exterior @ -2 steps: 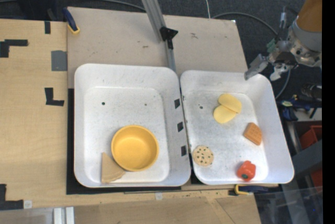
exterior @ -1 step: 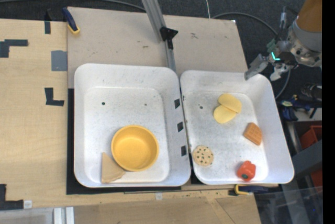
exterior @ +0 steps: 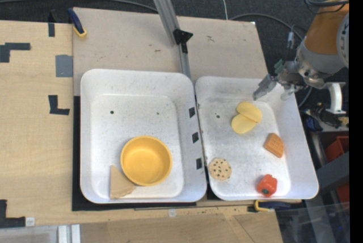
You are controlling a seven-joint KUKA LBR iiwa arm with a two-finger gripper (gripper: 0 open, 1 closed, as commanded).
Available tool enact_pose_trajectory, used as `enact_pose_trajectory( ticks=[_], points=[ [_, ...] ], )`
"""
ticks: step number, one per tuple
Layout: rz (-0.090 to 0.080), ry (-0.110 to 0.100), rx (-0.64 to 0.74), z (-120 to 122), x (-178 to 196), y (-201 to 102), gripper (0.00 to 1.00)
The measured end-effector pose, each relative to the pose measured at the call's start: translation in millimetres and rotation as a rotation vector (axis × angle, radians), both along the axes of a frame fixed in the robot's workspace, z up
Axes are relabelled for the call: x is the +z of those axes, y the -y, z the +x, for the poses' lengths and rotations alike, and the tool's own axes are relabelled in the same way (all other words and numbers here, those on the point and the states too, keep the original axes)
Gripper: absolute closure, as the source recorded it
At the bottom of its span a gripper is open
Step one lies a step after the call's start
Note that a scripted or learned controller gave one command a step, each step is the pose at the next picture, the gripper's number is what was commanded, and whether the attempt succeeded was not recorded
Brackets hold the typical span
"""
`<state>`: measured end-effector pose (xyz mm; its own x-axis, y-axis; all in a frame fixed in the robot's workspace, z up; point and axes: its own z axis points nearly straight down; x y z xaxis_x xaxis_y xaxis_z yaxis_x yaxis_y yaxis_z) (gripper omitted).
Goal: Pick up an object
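Note:
The right bin (exterior: 295, 139) holds a pale yellow two-lobed piece (exterior: 247, 117), an orange-brown block (exterior: 274, 145), a round speckled cookie (exterior: 219, 168) and a small red vegetable toy (exterior: 267, 184). My gripper (exterior: 273, 91) hangs over the bin's far right corner, up and to the right of the yellow piece and apart from it. Its fingers (exterior: 262, 90) are spread open with nothing between them.
The left bin (exterior: 96, 122) holds a yellow bowl (exterior: 146, 160) with a tan wedge (exterior: 117, 183) beside it at the near left. A grey metal pole (exterior: 164, 0) slants down to the gap between the bins. Cables run behind the bench.

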<state>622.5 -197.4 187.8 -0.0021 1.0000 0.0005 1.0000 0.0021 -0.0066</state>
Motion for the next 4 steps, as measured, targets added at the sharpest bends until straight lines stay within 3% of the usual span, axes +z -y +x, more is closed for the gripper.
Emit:
enact_pose_trajectory(
  ticks=[2,3,4],
  points=[
    [0.000,0.000,0.000,-1,-99,-3,0.00],
    [-0.001,0.005,0.002,1,-85,-3,1.00],
    [-0.001,0.011,0.000,0,-28,-13,1.00]
  ],
)
